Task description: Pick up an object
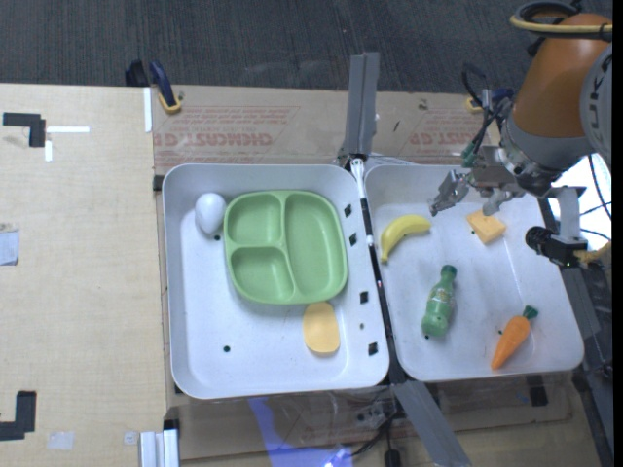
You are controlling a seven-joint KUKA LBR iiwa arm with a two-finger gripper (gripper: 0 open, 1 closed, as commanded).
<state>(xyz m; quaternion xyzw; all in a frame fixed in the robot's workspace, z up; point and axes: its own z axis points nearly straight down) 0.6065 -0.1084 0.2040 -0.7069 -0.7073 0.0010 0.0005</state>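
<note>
My gripper (pixel 473 198) hangs open over the far part of the right bin (pixel 545 358), its two fingers spread with nothing between them. A yellow wedge of cheese (pixel 487 228) lies just below the right finger. A yellow banana (pixel 402 232) lies to the lower left of the gripper. Nearer the front stand a green bottle (pixel 439 303) on its side and an orange carrot (pixel 511 339) with a green top.
The left bin (pixel 195 339) holds a green divided plate (pixel 286 246), a white egg-like ball (pixel 209 211) at its upper left and a flat yellow-orange piece (pixel 321 328) below it. A grey divider post (pixel 361 105) rises between the bins.
</note>
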